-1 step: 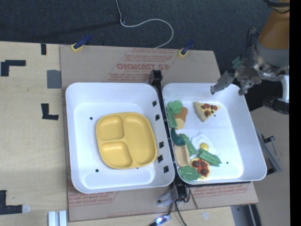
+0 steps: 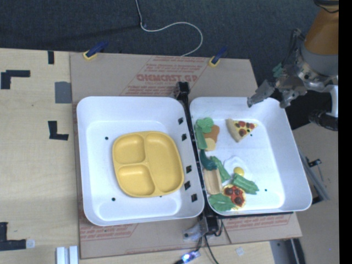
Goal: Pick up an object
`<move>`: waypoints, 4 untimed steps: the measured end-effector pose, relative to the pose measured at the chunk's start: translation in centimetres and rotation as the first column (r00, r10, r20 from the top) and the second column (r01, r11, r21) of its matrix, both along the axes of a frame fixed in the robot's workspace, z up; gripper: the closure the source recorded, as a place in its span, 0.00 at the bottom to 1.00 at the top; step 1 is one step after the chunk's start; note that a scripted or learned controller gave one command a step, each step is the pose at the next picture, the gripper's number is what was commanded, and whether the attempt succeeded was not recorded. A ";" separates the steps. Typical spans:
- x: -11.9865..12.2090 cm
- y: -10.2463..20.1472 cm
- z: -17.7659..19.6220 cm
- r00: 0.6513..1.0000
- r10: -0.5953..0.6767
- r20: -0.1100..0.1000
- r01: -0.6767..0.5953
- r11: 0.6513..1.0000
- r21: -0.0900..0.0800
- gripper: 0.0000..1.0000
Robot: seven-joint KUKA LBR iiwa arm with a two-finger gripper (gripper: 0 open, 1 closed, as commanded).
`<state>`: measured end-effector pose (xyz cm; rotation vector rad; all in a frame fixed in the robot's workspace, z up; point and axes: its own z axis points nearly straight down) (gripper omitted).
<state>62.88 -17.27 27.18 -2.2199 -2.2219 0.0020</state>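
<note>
Two white bins (image 2: 93, 114) wait; our gripper (image 2: 269, 97), fingers spread and unladen, should drop squarely over the pizza slice (image 2: 241, 129)

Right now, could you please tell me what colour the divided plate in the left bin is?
The divided plate is yellow, shown best in the camera view.

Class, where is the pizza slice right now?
The pizza slice lies in the right bin, near its far side, just right of the green-and-brown toy food.
</note>
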 end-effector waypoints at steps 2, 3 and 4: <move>0.1 0.5 -10.7 1.000 0.002 -0.005 -0.002 1.000 0.000 0.00; 0.5 -0.3 -16.3 1.000 0.001 -0.003 -0.001 1.000 -0.001 0.00; 0.5 -0.1 -18.9 1.000 0.002 -0.001 -0.002 1.000 -0.001 0.00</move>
